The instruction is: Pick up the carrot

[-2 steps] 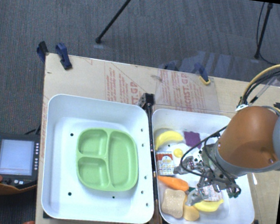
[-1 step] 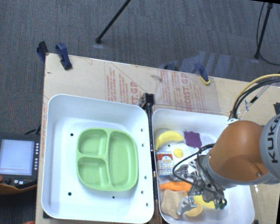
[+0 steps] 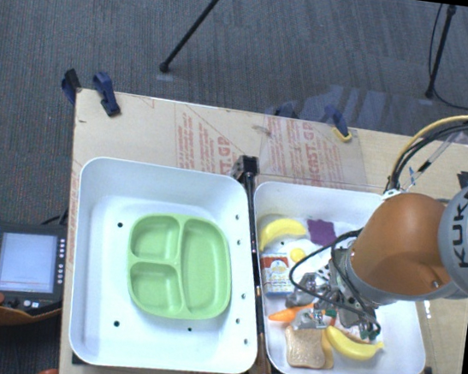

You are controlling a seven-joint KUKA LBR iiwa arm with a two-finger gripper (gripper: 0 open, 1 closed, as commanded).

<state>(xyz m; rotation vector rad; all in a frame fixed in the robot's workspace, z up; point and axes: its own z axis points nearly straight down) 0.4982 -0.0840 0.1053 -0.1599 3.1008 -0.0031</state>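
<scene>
End effector (image 3: pixel 313 316) hovered low over carrot (image 3: pixel 283 315) in right bin (image 3: pixel 417 337), apparently positioned to grasp | its opening could not be told | carrot beside toast (image 3: pixel 304 349).

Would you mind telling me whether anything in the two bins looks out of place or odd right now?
Nothing looks spilled or damaged. The green divided plate lies flat in the left bin. The right bin holds a loose jumble: the carrot by the gripper, two bananas and a slice of toast.
</scene>
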